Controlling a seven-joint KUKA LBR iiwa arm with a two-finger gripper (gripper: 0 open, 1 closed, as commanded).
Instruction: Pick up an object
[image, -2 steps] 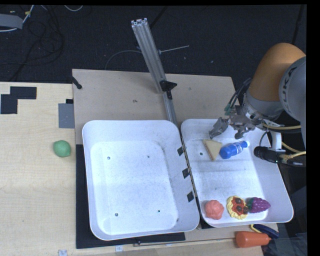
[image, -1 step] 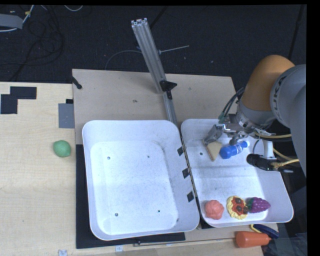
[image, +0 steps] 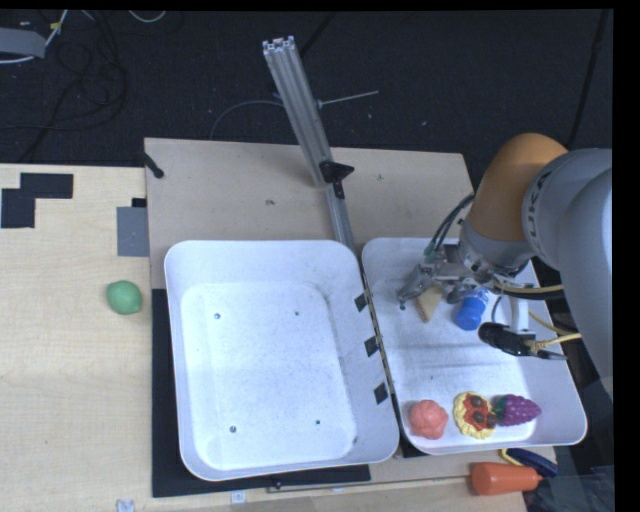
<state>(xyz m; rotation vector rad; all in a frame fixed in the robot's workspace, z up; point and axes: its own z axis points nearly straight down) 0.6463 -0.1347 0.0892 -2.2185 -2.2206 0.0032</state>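
Overhead, jaws (image: 413, 292) in right bin (image: 560, 425), grip unclear, blue object (image: 470, 312) beside.

I count two white bins on my bench, the left bin (image: 262, 355) and the right bin (image: 470, 380). In the right one lie five things: one pink lump (image: 429, 419), one yellow piece (image: 474, 414), one purple grape bunch (image: 517, 408), one blue object (image: 470, 312) and one tan piece (image: 424, 303). Outside the bins are one green ball (image: 125, 297) on the left and one orange object (image: 503, 478) at the near edge.
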